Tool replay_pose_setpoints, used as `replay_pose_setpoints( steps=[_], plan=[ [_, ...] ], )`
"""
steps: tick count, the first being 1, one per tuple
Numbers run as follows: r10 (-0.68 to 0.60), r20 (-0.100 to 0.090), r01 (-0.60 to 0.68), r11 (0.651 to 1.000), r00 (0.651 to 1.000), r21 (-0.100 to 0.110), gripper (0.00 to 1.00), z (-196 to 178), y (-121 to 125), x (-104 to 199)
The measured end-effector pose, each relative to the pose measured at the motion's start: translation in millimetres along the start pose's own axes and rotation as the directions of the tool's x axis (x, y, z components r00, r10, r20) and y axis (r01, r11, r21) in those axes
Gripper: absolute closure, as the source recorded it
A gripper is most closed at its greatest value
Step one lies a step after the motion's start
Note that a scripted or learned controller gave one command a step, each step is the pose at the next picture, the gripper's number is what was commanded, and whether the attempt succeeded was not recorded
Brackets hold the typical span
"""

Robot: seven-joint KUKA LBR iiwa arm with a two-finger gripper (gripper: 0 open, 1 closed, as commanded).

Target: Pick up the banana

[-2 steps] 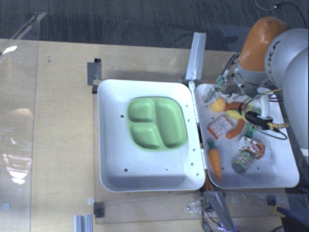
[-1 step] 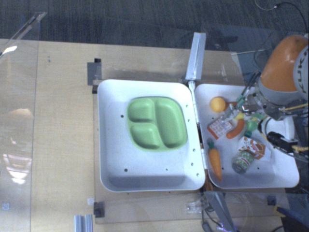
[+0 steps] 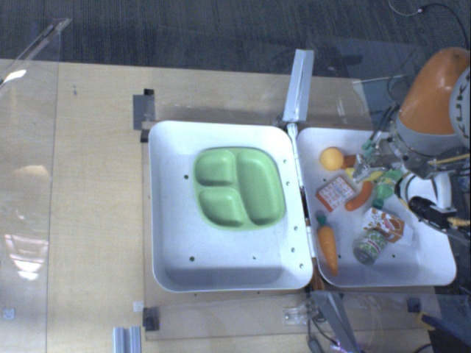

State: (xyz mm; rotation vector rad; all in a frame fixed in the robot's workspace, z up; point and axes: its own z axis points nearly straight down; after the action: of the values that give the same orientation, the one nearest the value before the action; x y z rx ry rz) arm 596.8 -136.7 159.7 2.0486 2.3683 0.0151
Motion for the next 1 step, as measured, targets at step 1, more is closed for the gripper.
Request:
replay_pose_setpoints(
  steps=[1],
  plan=[
    [-0.093,-0.001,0.093,0.996,0.996,0.006,1.00,-43.0,54.6,16.7]
  ],
)
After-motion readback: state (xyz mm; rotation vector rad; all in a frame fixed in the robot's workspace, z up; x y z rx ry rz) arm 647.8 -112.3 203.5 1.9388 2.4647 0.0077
